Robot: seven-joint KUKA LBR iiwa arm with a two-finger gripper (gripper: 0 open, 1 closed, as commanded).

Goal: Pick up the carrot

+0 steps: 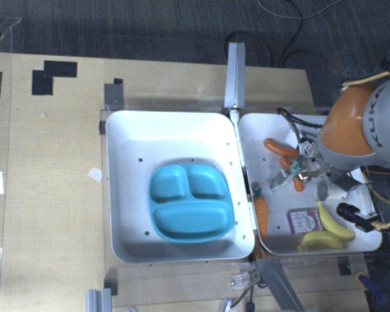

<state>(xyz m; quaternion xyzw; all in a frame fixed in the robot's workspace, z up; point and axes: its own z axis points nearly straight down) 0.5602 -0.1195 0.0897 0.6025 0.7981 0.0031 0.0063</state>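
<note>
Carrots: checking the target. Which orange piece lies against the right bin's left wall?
The carrot lying lengthwise along that wall, below the others; the rest sit mid-bin by the pincer.

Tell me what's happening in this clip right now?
A KUKA arm reaches in from the right over the right bin, its gripper low among the items there. Several orange pieces lie in that bin: one carrot rests along the left wall, apart from the gripper, and another orange piece sits just by it. Whether anything is held cannot be told. A banana and a small purple packet lie near the front. The left bin holds a blue divided tray.
</note>
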